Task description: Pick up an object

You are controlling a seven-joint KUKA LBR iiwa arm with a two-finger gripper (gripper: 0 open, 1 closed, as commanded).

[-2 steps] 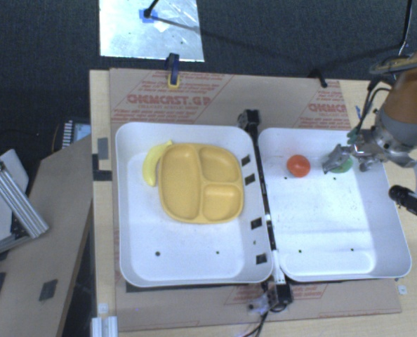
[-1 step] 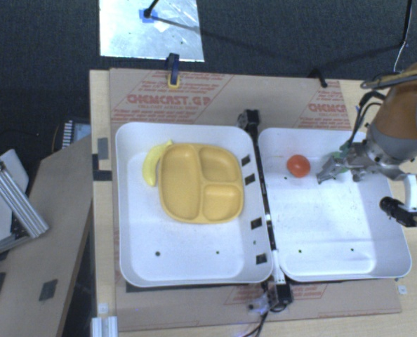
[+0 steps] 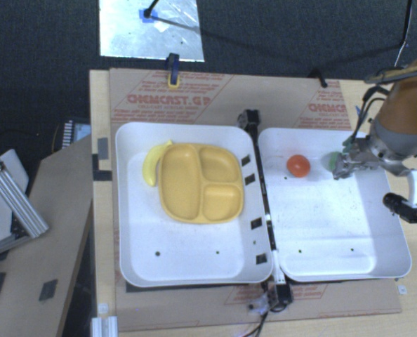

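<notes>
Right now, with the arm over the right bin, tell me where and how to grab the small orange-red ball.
Take the orange-red ball across its widest middle, coming straight down from above. It is round, so no side grips better, and it lies alone on the right bin floor with bare space all around. The pincer sits just right of it, so a short shift left should probably do.

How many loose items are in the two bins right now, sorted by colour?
Yellow: 2, the divided plate and the banana tucked beside it, both in the left bin.
Orange-red: 1, the small round fruit in the right bin.
Green: 1, a small object by the gripper, partly hidden.
Total: 4
</notes>
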